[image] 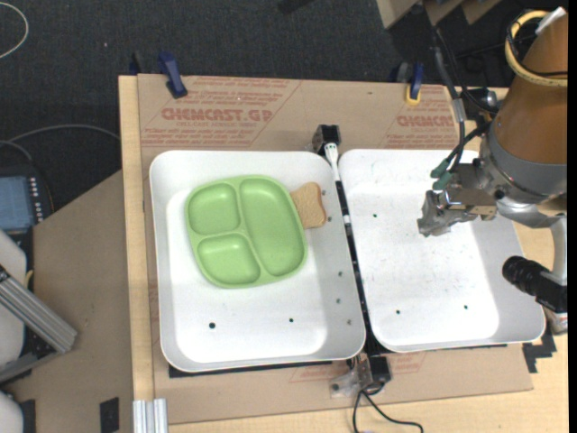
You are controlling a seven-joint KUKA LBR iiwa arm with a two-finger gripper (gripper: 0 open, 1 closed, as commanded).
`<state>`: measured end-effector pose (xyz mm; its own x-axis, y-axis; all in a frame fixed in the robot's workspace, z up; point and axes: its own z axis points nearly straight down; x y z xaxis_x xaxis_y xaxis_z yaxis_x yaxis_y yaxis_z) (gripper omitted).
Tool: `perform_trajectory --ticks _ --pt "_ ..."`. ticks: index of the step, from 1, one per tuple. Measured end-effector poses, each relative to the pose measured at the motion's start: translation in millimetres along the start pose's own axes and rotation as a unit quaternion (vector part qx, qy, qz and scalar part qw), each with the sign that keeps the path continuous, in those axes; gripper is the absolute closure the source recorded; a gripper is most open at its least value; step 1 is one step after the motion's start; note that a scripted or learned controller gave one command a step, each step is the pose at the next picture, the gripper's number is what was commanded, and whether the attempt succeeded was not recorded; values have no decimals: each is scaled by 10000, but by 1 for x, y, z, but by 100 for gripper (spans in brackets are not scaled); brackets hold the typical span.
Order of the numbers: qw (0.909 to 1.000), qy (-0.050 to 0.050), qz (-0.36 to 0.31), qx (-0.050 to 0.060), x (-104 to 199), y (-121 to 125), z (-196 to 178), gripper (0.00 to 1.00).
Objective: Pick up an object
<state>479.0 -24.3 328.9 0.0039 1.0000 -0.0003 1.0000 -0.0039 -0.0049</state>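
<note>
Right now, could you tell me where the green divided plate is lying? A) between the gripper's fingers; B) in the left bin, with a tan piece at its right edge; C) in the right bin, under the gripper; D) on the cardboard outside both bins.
B: the green divided plate lies in the left bin, with the tan piece against its right edge.

Grey arm (532,165), orange band (539,88), black cables (469,129)
</note>
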Motion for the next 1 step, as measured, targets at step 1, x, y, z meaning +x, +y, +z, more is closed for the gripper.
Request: perform_trajectory --ticks 1 --pt "10000 17 -72 -63 89 2 -57 100"
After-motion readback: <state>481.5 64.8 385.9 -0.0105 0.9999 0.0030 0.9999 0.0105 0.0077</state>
